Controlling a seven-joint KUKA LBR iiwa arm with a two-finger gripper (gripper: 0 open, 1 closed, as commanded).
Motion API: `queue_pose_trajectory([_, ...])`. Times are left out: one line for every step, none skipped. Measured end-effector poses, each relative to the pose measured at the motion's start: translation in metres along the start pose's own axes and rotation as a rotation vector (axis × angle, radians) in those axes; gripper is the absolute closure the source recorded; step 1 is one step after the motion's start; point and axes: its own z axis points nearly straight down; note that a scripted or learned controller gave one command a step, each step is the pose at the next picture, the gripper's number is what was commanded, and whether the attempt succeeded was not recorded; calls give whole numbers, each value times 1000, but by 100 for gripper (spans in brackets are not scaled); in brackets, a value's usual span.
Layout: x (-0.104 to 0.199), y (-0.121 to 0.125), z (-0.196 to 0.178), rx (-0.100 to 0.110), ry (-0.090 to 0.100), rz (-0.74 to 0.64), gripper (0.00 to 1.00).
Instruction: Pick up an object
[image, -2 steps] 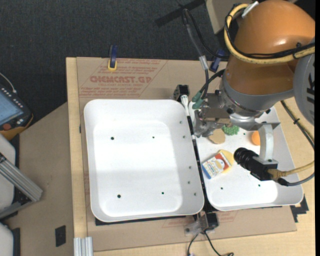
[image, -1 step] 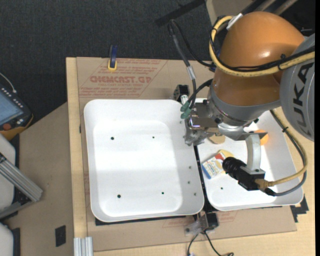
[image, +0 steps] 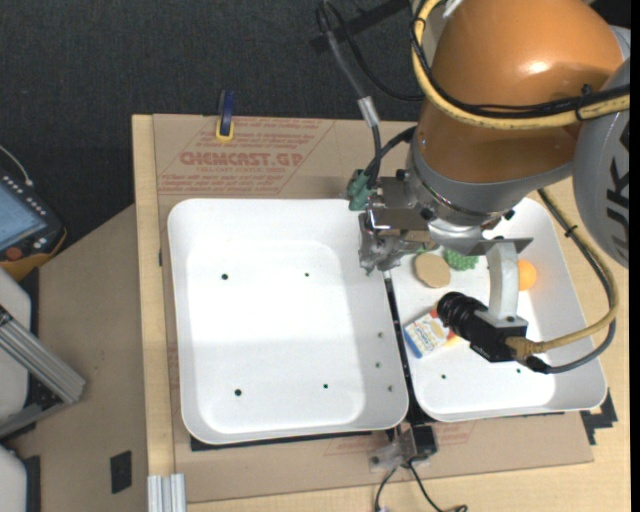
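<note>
The big grey arm with its glossy orange band (image: 520, 70) hangs over the shallow white right-hand bin (image: 575, 385), while the shallow white left-hand bin (image: 200, 330) lies beside it on the cardboard-covered bench (image: 160, 180). The gripper (image: 400, 235) sits low at the far left corner of the right bin, beside the divide, and I cannot tell how it stands or whether it has hold of anything. The candidates lie right of and nearer than it: a blue-and-white flat packet (image: 425, 337), a tan round disc (image: 432, 270), a small green piece (image: 461, 259) and an orange ball (image: 526, 273); a good pick likely means centring over one item, clear of the wall and neighbours.
</note>
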Motion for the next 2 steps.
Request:
queue_pose_trajectory([-115,0,-42,-3,-5,15,100])
queue_pose_trajectory([-58,4,-105,-3,0,-2,100])
